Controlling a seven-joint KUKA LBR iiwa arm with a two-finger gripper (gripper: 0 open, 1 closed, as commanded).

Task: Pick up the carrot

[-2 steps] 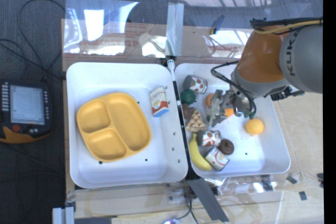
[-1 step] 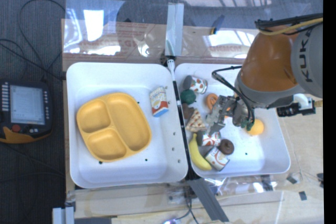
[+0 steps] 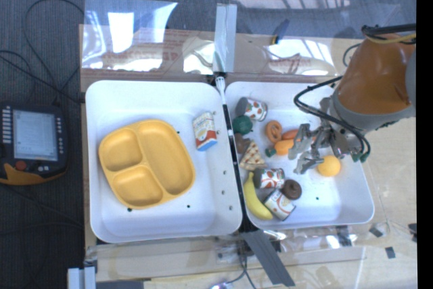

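The carrot (image 3: pixel 285 141) is a small orange piece lying in the right bin (image 3: pixel 352 203), just right of an orange pretzel-shaped ring (image 3: pixel 273 130). My gripper (image 3: pixel 304 151) hangs low over the bin's middle, right beside the carrot on its right. Its two grey fingers (image 3: pixel 300 141) are spread apart and open, and nothing sits between them. The carrot's right end is partly hidden by the upper finger.
An orange fruit (image 3: pixel 329 166) lies just right of the gripper. A banana (image 3: pixel 253 195), cans (image 3: pixel 270 177), a chocolate donut (image 3: pixel 292 188), a sandwich wedge (image 3: pixel 251 158) and a green item (image 3: pixel 242 124) crowd the right bin. The left bin holds a yellow divided plate (image 3: pixel 145 162) and a small carton (image 3: pixel 205 130).
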